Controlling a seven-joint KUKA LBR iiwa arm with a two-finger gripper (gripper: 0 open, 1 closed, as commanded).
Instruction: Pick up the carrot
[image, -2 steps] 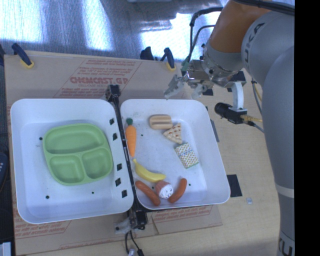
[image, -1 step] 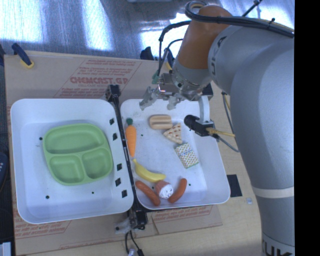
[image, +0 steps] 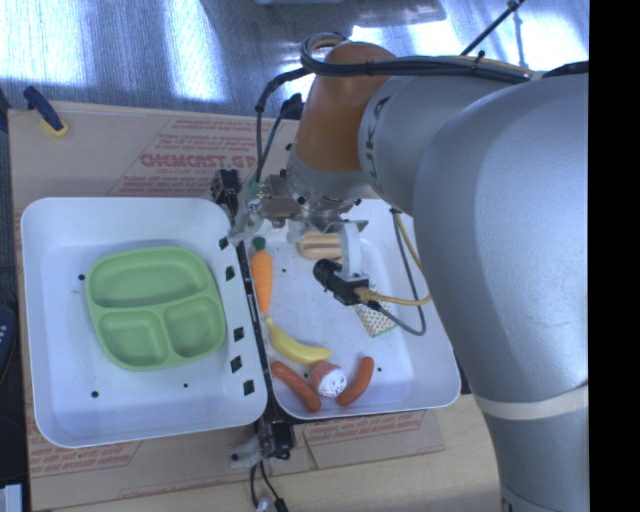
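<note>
One carrot (image: 261, 280), one banana (image: 296, 346), two sausages (image: 296, 386), one green tray (image: 155, 306). End effector (image: 300, 225) at carrot's 1 o'clock; opening can't tell.

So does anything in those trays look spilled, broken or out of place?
Nothing stands out. The carrot lies whole along the left edge of the right bin, with a banana and sausages near it. The green divided plate sits flat in the left bin.
</note>
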